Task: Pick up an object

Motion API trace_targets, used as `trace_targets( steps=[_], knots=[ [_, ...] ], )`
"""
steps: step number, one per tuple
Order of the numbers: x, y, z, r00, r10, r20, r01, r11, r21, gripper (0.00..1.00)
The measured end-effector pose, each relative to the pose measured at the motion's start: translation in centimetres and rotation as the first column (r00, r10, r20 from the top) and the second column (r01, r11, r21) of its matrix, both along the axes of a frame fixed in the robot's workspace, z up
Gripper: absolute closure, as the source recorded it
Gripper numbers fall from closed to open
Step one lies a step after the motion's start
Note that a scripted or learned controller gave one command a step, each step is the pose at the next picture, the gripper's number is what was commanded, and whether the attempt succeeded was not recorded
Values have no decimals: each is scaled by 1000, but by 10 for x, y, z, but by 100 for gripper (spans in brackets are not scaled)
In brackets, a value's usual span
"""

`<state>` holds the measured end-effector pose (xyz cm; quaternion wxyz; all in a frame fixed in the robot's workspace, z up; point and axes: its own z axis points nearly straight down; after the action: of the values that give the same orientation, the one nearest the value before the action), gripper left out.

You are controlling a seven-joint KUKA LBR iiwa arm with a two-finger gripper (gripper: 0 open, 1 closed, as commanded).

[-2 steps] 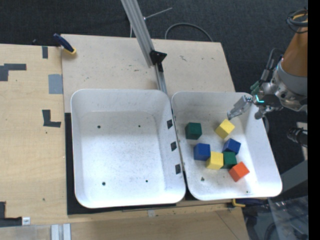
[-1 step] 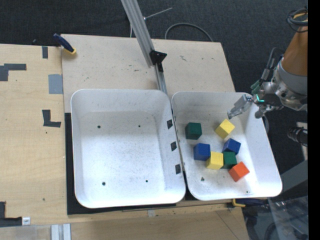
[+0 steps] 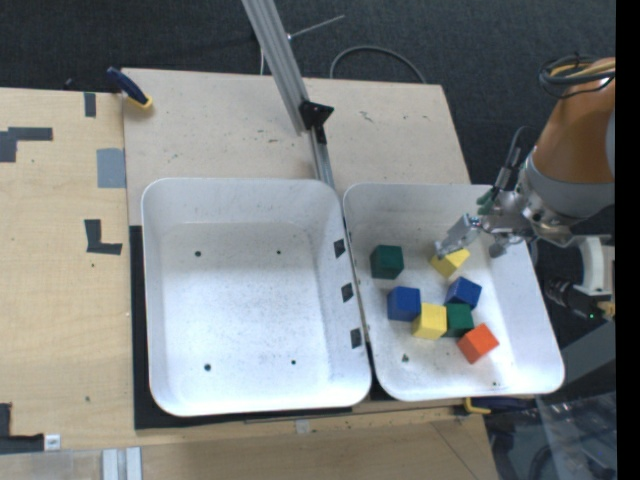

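I am seeing a yellow block [image 3: 452, 260] sitting tilted near the far right side of the right bin [image 3: 520, 368], right at the tip of the gripper [image 3: 456, 240]. The fingers are blurring into the block, so I cannot tell whether they are closed on it or merely touching. Nearer the bin's middle, a dark green block [image 3: 387, 261] is sitting apart. Toward the near edge, a blue block [image 3: 404, 302], a second yellow block [image 3: 432, 320], another blue block [image 3: 464, 292], a partly hidden green block [image 3: 459, 317] and an orange block [image 3: 479, 342] are clustering together. The left bin [image 3: 160, 218] is lying alongside.
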<state>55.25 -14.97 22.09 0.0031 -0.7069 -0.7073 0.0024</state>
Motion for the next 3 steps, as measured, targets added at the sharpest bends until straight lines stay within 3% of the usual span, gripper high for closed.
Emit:
trace_targets(
  steps=[1,2,3],
  knots=[
    [-6,2,-64,1000,0,-1,0,1000,0,0],
    [-4,-9,-105,1000,-2,16,2,1000,-10,0],
    [-3,-6,-92,1000,1,18,-1,1000,-6,100]
  ],
)
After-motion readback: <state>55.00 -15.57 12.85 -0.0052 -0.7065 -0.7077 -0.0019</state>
